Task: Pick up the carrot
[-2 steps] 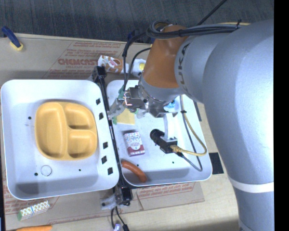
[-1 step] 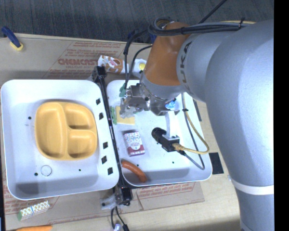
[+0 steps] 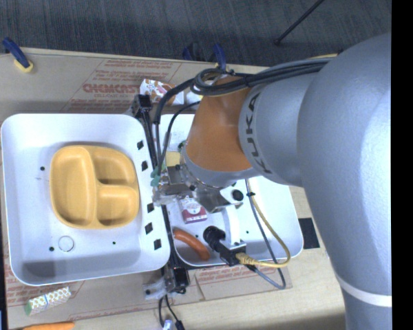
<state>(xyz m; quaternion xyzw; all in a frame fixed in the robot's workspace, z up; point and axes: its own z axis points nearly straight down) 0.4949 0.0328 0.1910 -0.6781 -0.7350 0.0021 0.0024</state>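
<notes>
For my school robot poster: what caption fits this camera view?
KUKA arm reaches over the right bin above the carrot; a yellow divided tray sits in the left bin.

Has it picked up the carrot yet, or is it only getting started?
Not yet, it seems. Done: the arm has reached over the right bin. In hand: the gripper hangs low, just above the carrot. Left: the carrot lies on the bin floor near the front left corner, so gripping and lifting remain. The yellow tray sits in the left bin.
</notes>
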